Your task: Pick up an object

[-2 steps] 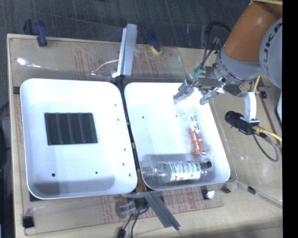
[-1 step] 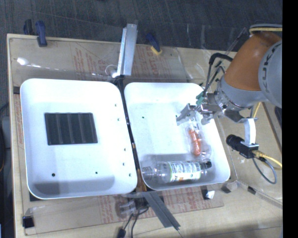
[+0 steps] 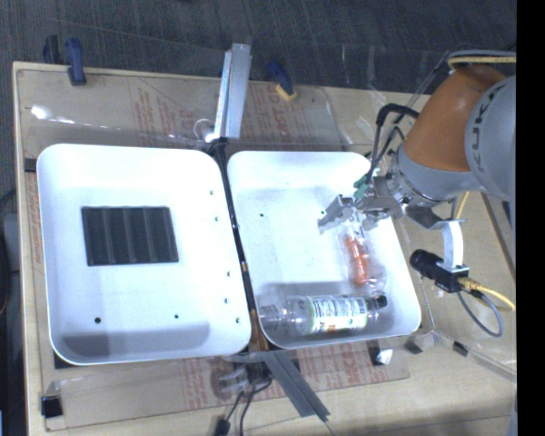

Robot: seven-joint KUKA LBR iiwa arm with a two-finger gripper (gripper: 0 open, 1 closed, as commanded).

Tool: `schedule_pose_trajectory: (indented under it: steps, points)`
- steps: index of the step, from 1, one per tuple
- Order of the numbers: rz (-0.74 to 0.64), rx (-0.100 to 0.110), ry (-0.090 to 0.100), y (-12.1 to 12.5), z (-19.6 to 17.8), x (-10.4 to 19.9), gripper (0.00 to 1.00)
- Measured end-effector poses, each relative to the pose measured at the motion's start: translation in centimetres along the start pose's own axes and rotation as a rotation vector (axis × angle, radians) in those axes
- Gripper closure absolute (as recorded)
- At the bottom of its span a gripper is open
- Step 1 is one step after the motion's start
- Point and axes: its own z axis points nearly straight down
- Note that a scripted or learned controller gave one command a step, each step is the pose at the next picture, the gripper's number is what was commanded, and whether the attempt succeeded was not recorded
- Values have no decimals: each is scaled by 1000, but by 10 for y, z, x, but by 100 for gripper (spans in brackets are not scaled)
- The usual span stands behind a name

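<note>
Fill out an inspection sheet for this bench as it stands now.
Surface: bench bears left bin and right bin, side by side.
Job's things: orange object and clear bottle lying in right bin; dark ridged panel in left bin.
Clutter: blue clamps at far edge.
Grippers: gripper over right bin, above the orange object; jaws unclear.
Cables: yellow cable at right.
Surroundings: dark floor.

Glossy white plastic bins (image 3: 127, 166), clear shiny plastic bottle (image 3: 322, 313), matt wooden bench (image 3: 118, 94), metal end effector (image 3: 350, 212)
</note>
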Motion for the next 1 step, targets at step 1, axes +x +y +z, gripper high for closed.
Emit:
schedule_pose_trajectory:
  steps: [1]
  points:
    - [-3,1,0,1,-10,0,100]
